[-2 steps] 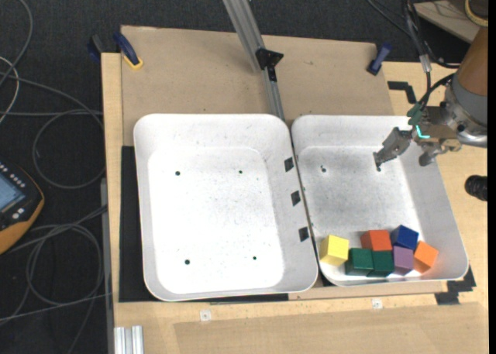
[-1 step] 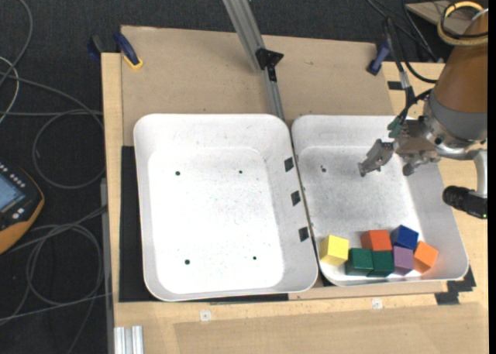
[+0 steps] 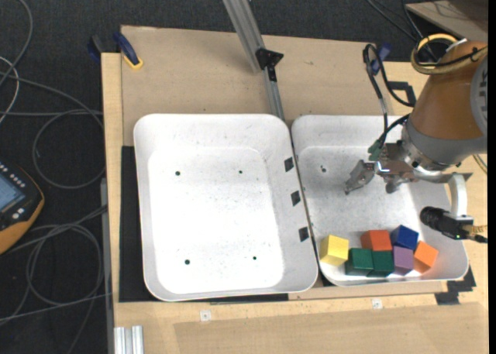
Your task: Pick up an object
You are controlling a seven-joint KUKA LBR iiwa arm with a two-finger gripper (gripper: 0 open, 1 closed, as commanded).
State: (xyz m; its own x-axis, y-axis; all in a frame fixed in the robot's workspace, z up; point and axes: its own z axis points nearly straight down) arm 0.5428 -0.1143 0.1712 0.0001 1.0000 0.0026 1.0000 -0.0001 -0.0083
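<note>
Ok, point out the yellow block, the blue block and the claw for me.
yellow block [image 3: 335, 248]: camera view, on its top face.
blue block [image 3: 404, 235]: camera view, on its top face.
claw [image 3: 373, 180]: camera view, midway between its fingertips, over the right bin's floor.

The arm [image 3: 449, 104] reaches in over the right bin [image 3: 341, 151], its gripper [image 3: 373, 180] hanging above the bare white floor with nothing between its fingers, which stand apart. Along that bin's near wall sits a cluster of blocks: yellow [image 3: 335, 249], green [image 3: 370, 261], red [image 3: 379, 240], blue [image 3: 404, 235], purple [image 3: 403, 258] and orange [image 3: 425, 254], crowded together. The left bin [image 3: 209, 205] lies beside it, touching.
</note>
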